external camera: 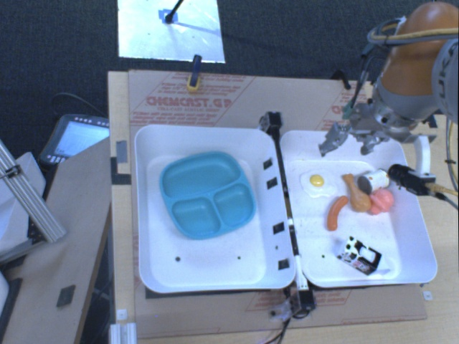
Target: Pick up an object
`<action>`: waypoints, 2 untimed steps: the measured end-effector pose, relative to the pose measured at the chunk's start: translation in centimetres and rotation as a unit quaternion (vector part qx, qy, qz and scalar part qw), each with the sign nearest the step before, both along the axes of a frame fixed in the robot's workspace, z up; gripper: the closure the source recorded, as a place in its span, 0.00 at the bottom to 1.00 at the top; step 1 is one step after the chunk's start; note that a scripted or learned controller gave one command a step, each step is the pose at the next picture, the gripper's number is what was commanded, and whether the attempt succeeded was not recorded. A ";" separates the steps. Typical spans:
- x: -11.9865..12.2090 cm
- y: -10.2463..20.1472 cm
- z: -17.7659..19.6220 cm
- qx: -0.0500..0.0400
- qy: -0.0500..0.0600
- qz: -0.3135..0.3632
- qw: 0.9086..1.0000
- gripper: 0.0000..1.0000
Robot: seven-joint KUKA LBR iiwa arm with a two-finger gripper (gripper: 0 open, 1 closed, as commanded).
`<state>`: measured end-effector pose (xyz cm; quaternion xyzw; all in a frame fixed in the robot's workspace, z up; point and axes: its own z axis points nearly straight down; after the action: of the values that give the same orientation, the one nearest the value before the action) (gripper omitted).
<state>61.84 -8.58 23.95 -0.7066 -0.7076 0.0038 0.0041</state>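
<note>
We see two white bins side by side on the counter [122, 192], and the split between them looks deliberate: the left bin [154, 264] carries one blue divided plate [208, 193] with three compartments, lying flat as a place to drop things, while the right bin [412, 253] gathers the loose toys we could pick from. We count five of them there: one fried egg [315, 183] lying flat near the divider side, one orange sausage [336, 213] slanting below it, one chicken drumstick [356, 192] just beside the sausage, one pink lump [383, 201] touching the drumstick's far end, and one black-and-white block [360, 255] well apart toward the near edge. A small grey-and-white piece [374, 180] rests against the pink lump; we cannot tell what it is. The end effector [351, 140] hangs above the far edge of the right bin, its two fingers [330, 141] spread apart with nothing between them, so we judge that no pick is made yet. It hovers near the egg and the drumstick cluster, which suggests those are the likeliest targets; the egg lies very flat and may be hard to pinch, whereas the drumstick and sausage offer narrow bodies the fingers could straddle. One yellow clip [194, 82] sits at the far end of the cardboard
</note>
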 end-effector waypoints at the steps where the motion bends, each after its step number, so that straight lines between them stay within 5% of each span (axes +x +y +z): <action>1: 0.2 0.0 0.8 0.000 -0.006 0.001 1.000 0.00; 2: -0.1 -0.3 -5.4 0.000 -0.004 0.000 1.000 0.00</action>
<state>61.71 -8.91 18.57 -0.7066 -0.7076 0.0008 0.0008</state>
